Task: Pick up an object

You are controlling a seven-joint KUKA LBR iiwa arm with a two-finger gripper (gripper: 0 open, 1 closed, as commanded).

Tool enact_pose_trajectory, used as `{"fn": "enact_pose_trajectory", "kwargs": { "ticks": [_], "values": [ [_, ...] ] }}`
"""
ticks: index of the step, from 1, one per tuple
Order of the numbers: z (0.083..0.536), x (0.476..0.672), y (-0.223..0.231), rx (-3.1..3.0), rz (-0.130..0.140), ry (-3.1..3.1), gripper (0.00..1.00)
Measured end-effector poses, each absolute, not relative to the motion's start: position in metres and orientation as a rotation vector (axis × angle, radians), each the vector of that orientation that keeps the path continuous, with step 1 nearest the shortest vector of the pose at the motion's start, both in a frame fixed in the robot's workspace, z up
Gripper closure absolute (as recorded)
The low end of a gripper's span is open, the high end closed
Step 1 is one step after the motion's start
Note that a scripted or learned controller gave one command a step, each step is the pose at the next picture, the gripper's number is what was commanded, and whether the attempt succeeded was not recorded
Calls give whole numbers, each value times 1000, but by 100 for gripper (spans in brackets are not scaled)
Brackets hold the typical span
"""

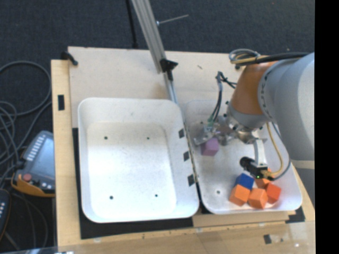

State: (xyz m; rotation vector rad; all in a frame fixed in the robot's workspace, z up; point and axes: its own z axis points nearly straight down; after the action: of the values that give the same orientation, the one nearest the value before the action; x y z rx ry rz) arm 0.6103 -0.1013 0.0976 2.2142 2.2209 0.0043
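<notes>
From the overhead camera you see two shallow white bins side by side on the tan surface [116, 73]. The left bin [90, 142] shows four small dark holes in its floor. The right bin [217, 194] carries five blocks in all: one purple block [211, 147], one blue block [244, 181] and three orange blocks [258, 195]. The three orange ones sit bunched in the near right corner of that bin, touching or just beside each other, with the blue one tucked against them on its far left side. The purple block lies apart from that cluster, toward the bin's left wall. The grey arm [288, 105] with its orange band reaches in from the right, and its claw [207, 138] hangs right at the purple block's upper edge. You cannot tell whether the claw is wide or narrow, nor whether it touches the block, because the wrist and cables crowd that spot. One slanted metal rail [151, 33] rises from the surface behind the bins. Left of the surface, one handheld pendant [38, 163] lies among dark cables [16, 89] on the floor.
</notes>
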Motion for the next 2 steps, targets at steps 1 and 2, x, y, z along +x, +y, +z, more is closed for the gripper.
{"fn": "enact_pose_trajectory", "kwargs": {
  "ticks": [1, 2],
  "values": [
    [108, 609, -102, 2212, 2, 2224, 100],
    [187, 587, -120, 2218, 5, 2216, 100]
  ]
}}
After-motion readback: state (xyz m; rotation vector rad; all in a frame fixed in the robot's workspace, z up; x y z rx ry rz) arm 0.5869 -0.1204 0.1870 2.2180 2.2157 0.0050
